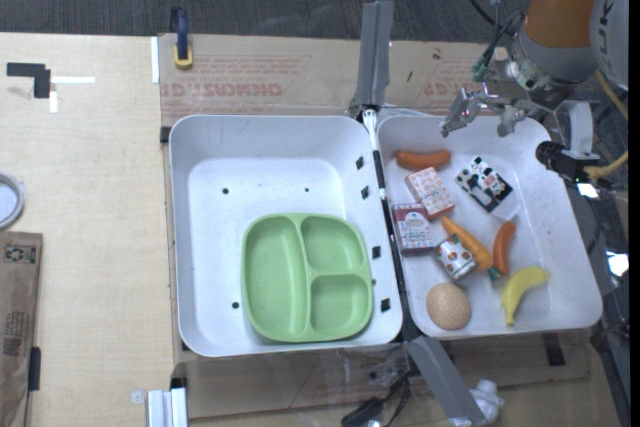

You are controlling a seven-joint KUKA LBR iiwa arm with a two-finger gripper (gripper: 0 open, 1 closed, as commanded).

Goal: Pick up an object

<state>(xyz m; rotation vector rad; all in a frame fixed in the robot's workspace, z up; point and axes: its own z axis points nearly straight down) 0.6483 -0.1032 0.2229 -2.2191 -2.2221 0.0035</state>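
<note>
Pale wood surface (80,215) under cardboard sheeting, dark floor beyond, two white bins side by side.

The gripper (485,113) hangs over the right bin's (560,255) rim at about 12 o'clock. Two metal fingers point down, spread apart, with nothing between them. No object is held.

Right bin contents, outward from the gripper: a sausage (423,158) nearest, toward 7 o'clock of it; a black-and-white packet (485,183) at 6 o'clock; a pink box (430,192) below the sausage; a second box (411,226) against the bin's 9 o'clock wall; a carrot (466,242) and small can (455,260) near centre; an orange pepper (502,246) beside them; a banana (521,290) at 5 o'clock; an egg (448,305) at 6 o'clock.

The left bin (200,215) holds a green divided plate (308,277).

Assessment: task barely begun. Choosing a target, descent, closing and lifting all remain. All objects lie untouched in the bin.
</note>
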